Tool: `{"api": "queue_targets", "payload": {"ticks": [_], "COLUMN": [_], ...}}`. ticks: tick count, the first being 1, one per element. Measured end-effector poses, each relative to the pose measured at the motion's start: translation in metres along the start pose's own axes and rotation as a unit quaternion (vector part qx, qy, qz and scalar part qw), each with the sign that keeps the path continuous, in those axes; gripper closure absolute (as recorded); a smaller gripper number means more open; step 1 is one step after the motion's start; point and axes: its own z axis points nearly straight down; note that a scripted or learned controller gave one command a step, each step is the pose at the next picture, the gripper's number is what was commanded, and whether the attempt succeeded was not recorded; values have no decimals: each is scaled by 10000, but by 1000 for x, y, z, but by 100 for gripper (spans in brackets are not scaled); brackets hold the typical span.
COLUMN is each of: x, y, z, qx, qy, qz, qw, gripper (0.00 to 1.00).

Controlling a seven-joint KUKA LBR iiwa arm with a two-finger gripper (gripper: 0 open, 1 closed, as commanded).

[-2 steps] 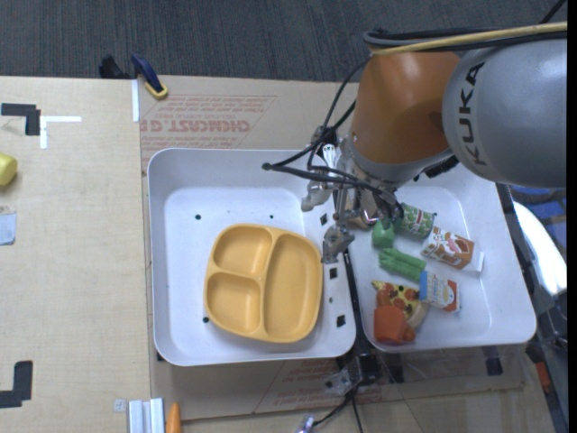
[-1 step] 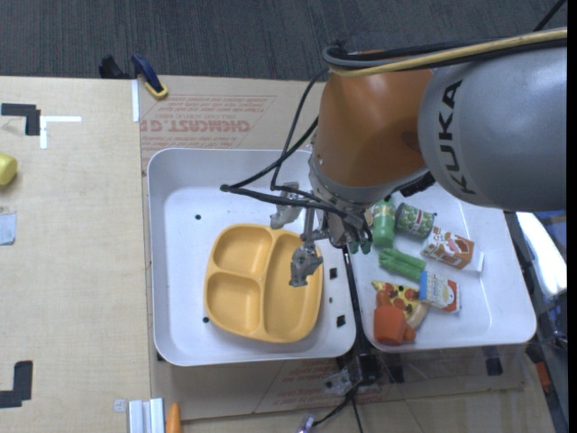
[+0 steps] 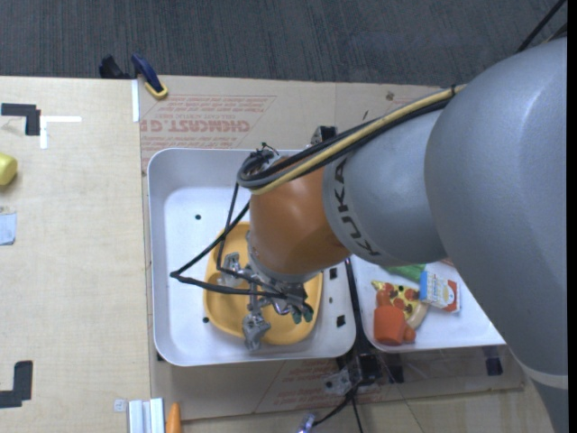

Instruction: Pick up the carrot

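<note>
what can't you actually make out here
- Carrot: no object in the camera view can be told as one; the arm covers much of both bins.
- Gripper: low over the yellow object in the left bin; wrist and cables hide the jaws.
- Yellow object: mostly hidden, identity unclear.
- Right bin: upper part hidden by the arm; items there too small to name.

The left bin (image 3: 167, 242) was largely occupied in its lower half by a yellow plate-like object (image 3: 221, 309), over which the gripper (image 3: 257, 318) and trailing black cables (image 3: 203, 269) were spread. Free floor was left in the bin's upper left. The right bin (image 3: 469, 332) was mostly covered by the grey arm (image 3: 469, 188); its exposed lower-left strip was crowded with a red item (image 3: 392, 325) and small packages (image 3: 437, 291).
</note>
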Motion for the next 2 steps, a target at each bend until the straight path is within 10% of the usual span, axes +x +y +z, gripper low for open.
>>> {"api": "queue_targets", "payload": {"ticks": [1, 2], "x": [-3, -10], "y": [-1, 26], "z": [-13, -50], "qx": [0, 18], "qy": [-27, 45], "qz": [12, 892], "qw": [10000, 9960], "gripper": [100, 100]}}
